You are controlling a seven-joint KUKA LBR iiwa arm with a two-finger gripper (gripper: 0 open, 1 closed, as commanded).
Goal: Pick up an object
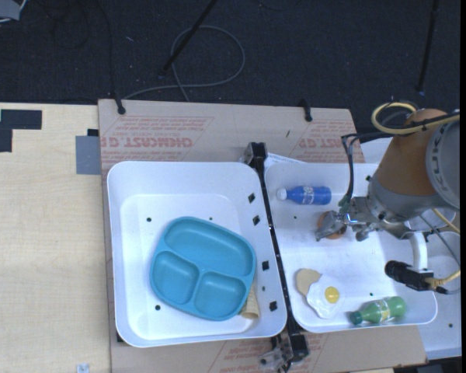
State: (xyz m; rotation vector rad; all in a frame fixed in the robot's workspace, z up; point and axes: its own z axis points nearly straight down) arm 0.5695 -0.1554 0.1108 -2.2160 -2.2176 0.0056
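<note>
Gripper (332,226) sits over a brownish obj (332,230) in right bin (424,315); finger state unclear. Blue bottle (308,196) at 12 o'clock, fried egg (324,297) at 6.

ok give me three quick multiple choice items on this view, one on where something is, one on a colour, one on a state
1. Where does the divided plate lie?
A. in the left bin
B. in the right bin
C. on the bare bench

2. What colour is the bottle near the right bin's front edge?
A. red
B. green
C. black

3. How does the blue bottle rest?
A. standing upright
B. hanging from the arm
C. lying on its side

Answers:
1. A, the blue plate sits on the floor of the left bin.
2. B, its body is green, beside the fried egg toy.
3. C, it lies flat on the bin floor, cap pointing left.
</note>
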